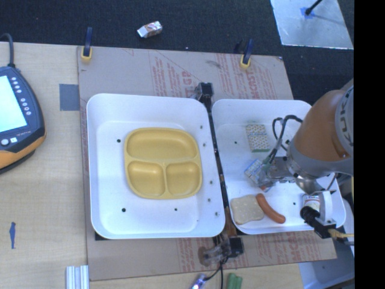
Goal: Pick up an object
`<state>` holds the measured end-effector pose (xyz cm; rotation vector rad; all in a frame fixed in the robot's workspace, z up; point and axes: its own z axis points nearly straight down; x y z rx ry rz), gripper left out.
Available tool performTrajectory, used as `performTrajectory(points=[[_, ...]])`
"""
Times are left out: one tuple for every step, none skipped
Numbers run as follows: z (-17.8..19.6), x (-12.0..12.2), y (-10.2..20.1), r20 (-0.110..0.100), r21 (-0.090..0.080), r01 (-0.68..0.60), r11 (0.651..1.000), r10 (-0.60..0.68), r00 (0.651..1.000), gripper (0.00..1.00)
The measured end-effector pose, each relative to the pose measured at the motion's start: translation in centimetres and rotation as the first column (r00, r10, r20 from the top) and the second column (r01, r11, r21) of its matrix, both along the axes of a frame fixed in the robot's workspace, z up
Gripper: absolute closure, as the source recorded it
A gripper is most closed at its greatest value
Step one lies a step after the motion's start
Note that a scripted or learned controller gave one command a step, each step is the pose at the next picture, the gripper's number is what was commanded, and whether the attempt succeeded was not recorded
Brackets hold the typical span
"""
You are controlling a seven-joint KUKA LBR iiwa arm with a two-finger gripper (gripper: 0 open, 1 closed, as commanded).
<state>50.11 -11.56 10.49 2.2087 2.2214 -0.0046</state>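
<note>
The right bin (228,116) holds a slice of bread (245,209) near its front edge. A red sausage (271,208) lies just right of the bread, touching it. A small green-and-white checkered pad (257,136) lies toward the back. My gripper (260,173) is low in this bin, between the pad and the sausage and just above the sausage's upper end. The arm's grey and orange wrist (322,134) leans in from the right and hides the bin's right part. In the left bin (105,110) rests a yellow divided plate (162,161).
An orange-edged teach pendant (15,122) lies at the bench's left edge. Two clamps (87,50) (245,58) hold the cardboard sheet at the back. A black cable (283,125) loops beside the wrist. A crumpled wrapper (149,29) lies on the dark floor beyond.
</note>
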Motion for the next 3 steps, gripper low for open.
performTrajectory(points=[[0.0,0.0,0.0,0.000,0.000,-0.001,1.000,0.001,1.000,0.00],[-1.0,3.6,1.7,-0.001,0.004,-0.001,1.000,0.001,1.000,0.00],[-1.4,-2.5,-0.4,-0.008,0.008,-0.001,1.000,0.001,1.000,0.00]])
